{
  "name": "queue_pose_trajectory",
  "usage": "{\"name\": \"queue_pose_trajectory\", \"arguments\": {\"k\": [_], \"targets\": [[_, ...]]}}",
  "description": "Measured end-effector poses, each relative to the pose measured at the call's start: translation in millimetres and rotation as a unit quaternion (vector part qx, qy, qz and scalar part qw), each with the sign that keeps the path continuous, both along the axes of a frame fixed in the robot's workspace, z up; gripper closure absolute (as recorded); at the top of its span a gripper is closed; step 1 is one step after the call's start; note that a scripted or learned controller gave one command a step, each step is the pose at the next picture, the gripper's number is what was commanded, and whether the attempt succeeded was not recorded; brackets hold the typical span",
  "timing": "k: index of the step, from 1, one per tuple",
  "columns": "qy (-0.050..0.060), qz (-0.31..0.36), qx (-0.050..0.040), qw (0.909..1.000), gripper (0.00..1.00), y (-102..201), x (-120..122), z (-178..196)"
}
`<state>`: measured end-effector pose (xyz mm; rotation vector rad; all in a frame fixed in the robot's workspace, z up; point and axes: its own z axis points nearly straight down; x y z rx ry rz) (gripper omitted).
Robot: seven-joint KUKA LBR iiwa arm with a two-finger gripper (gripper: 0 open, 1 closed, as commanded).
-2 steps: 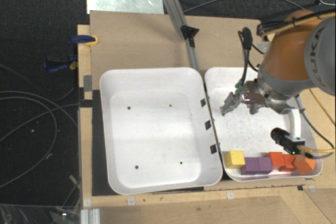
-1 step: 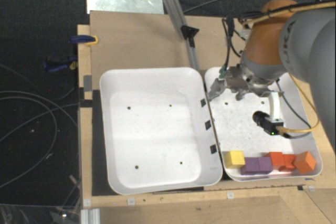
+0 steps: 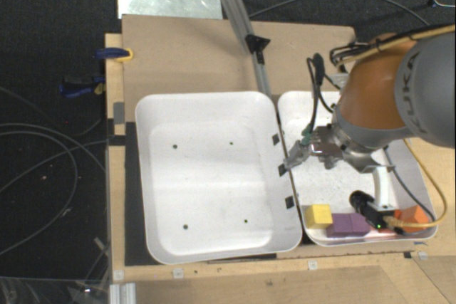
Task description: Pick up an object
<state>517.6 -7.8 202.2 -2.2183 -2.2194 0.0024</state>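
Yellow block (image 3: 318, 215) lies in the right bin (image 3: 324, 185), at the near end and toward the left wall. It is about as wide as it is long, so no long axis can be told; its sides run almost square with the bin's walls. Its left face is near the left wall, with a strip of white floor between, and its near face is close to the near wall.

Just to its right is the purple block (image 3: 348, 225), touching it or nearly so; which of the two cannot be told. The purple block is the longer one. Its long axis runs left to right in the view, along the near wall and close against it.

An orange object (image 3: 414, 215) sits in the near right corner, partly hidden by the robot, well apart from the yellow block.

Beyond the blocks the bin floor shows white up to the gripper (image 3: 299, 152), which hangs over the left wall, at the seam with the left bin (image 3: 206, 97). Whether the gripper is wide or narrow cannot be told. Both bins rest on the brown bench (image 3: 185, 53).
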Motion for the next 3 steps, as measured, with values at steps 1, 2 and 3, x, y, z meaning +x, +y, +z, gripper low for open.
{"name": "queue_pose_trajectory", "arguments": {"k": [1,2,3], "targets": [[-0.006,0.001,-0.0016,1.0000,0.00,-22,24,58],[0.001,0.006,0.0007,1.0000,0.00,50,22,-8],[-0.002,0.005,0.0004,1.0000,0.00,87,-7,15]]}}
